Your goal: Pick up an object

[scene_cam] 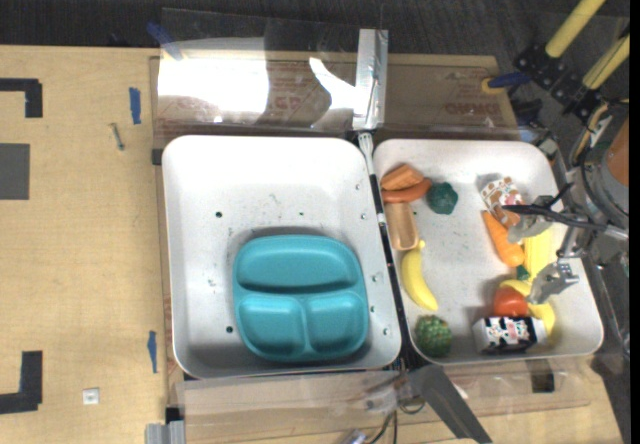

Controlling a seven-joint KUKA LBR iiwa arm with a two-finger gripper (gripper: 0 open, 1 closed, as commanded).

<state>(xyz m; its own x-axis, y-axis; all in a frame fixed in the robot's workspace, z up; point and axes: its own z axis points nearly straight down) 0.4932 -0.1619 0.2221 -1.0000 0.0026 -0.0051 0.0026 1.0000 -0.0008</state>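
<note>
Wooden bench, two white bins side by side. Hung over the right bin's [460, 262] right edge as the gripper [553, 280]; could not tell whether clenched or released. Lay closest: cow-print can [506, 332], on its side in the near right corner, just nearward and left of the gripper, long axis along the near edge, one end pointing toward the broccoli [432, 333].

2 white bins [200, 232] are seen on a tan bench [70, 232], with a teal tray [298, 296], a yellow banana [417, 279], a green broccoli [433, 333], an orange carrot [502, 240] and a black-and-white spotted can [508, 332].
</note>
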